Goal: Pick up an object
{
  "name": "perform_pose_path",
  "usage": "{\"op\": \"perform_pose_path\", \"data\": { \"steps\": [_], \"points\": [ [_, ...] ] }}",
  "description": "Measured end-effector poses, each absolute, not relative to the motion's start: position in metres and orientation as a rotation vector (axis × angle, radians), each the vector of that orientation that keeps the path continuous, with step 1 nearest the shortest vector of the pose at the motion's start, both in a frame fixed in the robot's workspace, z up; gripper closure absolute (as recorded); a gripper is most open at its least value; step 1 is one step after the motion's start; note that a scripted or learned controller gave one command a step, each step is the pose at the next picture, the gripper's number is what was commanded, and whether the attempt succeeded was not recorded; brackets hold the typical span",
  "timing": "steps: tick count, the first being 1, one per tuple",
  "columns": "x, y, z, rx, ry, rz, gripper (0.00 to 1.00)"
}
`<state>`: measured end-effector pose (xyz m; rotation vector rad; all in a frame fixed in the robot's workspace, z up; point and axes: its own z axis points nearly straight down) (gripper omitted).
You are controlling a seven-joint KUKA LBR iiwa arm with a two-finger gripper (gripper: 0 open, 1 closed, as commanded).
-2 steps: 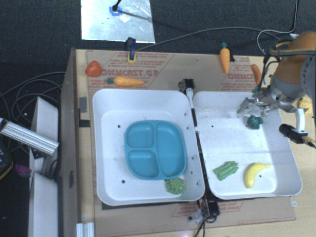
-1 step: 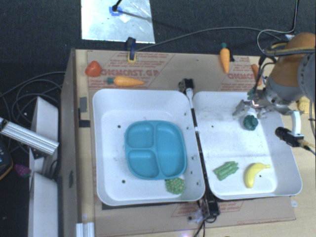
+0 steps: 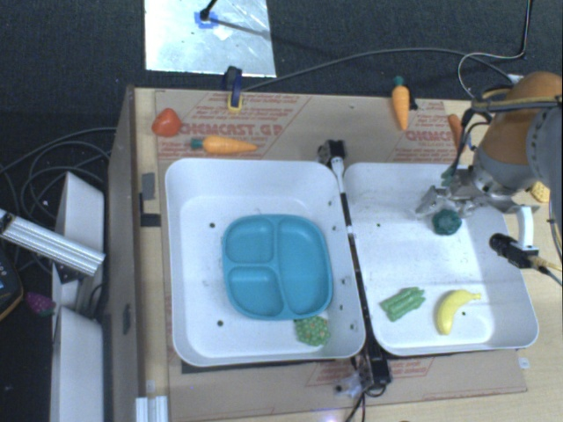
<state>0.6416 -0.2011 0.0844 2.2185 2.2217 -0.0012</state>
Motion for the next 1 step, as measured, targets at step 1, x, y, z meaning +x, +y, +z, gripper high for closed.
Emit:
{"op": "perform_pose_path", "data": {
  "steps": [1],
  "points": [
    [0.6435, -0.1894, 0.0848, 2.215, 2.225, 0.0, 0.0]
  ]
}}
